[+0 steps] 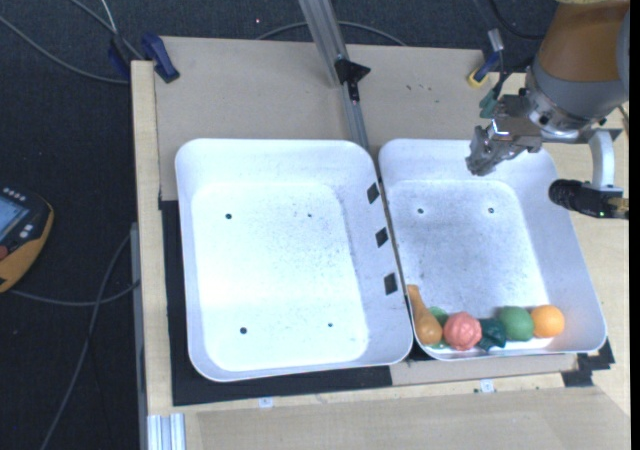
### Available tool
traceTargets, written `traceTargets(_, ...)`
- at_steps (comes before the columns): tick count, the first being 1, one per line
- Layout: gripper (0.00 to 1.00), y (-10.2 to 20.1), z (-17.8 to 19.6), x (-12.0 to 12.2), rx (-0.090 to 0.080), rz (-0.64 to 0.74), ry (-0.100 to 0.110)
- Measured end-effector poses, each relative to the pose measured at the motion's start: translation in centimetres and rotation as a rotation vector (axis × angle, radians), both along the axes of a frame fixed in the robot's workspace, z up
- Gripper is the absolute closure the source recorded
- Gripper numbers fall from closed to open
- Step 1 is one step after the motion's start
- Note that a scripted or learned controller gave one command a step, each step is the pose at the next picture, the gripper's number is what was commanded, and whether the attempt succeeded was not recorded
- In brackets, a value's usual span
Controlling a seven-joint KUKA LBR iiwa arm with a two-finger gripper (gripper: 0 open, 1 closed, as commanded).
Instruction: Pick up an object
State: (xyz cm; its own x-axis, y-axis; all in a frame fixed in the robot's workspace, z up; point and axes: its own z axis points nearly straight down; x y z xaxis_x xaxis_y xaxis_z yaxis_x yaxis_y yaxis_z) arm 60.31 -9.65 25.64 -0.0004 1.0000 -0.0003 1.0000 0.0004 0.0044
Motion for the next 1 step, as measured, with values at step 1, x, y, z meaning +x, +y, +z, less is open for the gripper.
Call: traceTargets(1, 1.0, 5.31, 0.45, 1.03, 0.002, 0.004, 0.003)
